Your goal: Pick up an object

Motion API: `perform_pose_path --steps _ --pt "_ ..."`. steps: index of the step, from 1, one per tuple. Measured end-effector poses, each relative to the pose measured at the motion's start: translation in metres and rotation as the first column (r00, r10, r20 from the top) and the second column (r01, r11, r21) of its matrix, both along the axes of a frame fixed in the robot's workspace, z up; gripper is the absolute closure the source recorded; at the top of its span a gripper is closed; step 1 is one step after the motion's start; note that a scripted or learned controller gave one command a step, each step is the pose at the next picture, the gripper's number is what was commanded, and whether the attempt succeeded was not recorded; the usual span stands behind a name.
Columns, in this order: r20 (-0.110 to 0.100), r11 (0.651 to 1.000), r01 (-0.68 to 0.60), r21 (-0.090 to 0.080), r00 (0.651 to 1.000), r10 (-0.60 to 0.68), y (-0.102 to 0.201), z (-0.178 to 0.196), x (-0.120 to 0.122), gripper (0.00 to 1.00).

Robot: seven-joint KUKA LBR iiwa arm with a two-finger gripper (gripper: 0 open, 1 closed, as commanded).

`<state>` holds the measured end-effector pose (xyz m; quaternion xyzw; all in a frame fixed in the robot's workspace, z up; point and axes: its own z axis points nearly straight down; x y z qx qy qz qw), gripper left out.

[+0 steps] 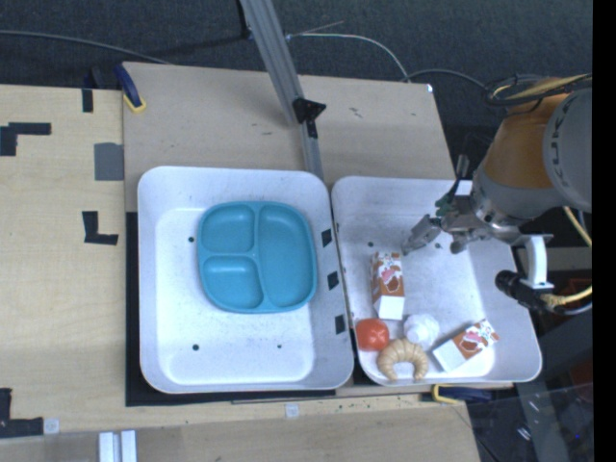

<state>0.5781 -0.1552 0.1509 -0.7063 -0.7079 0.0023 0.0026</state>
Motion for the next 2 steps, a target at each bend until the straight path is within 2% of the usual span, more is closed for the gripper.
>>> perform_pose_path --steps 1,2 --pt "0.015 1.000 0.000 -0.003 1.000 0.000 -0.001 -0.040 0.003 0.00" --pt "0.004 1.000 0.000 -0.001 1.000 0.000 -0.001 -0.063 0.003 0.00"
